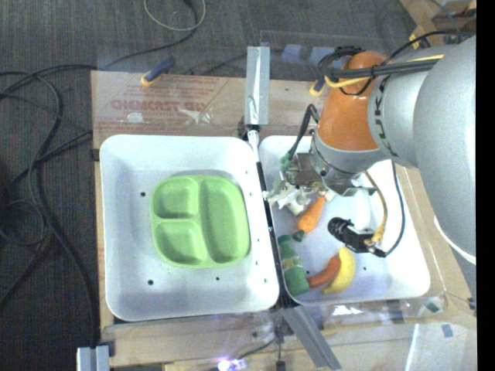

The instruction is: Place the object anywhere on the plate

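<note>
A green divided plate [203, 219] lies in the middle of the left bin [124, 277]. My gripper [296, 189] hangs low over the upper left part of the right bin [410, 277], close to the wall between the bins. An orange carrot [311, 215] lies tilted just below and to the right of it. A small white object [283, 200] sits right under the gripper at the bin's left wall. I cannot tell whether either one is touched or held.
In the right bin's lower part lie a green object [291, 258], a red-orange pepper [325, 273] and a yellow banana [343, 272], close together. The arm's grey body covers that bin's upper right.
</note>
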You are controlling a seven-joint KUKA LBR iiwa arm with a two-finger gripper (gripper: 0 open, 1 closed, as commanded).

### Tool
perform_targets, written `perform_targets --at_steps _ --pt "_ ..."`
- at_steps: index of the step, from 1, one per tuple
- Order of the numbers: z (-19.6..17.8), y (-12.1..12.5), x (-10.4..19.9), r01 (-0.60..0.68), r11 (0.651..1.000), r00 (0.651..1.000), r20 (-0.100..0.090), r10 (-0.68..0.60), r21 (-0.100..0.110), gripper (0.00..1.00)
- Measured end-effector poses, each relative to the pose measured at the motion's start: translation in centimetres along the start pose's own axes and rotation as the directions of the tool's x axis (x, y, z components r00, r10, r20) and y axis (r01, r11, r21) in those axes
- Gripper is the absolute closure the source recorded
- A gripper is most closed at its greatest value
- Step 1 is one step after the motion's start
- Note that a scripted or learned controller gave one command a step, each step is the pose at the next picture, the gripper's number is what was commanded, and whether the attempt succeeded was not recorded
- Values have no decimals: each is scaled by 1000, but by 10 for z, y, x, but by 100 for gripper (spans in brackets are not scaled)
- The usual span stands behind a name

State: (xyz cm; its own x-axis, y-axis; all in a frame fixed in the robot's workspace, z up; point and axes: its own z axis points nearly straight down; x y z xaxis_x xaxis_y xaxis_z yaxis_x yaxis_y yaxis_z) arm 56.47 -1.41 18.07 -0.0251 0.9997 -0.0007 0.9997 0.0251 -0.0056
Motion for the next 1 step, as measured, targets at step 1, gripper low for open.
perform_targets --at_steps 1 --pt "0 2 65 124 992 992 1 -124 1 100"
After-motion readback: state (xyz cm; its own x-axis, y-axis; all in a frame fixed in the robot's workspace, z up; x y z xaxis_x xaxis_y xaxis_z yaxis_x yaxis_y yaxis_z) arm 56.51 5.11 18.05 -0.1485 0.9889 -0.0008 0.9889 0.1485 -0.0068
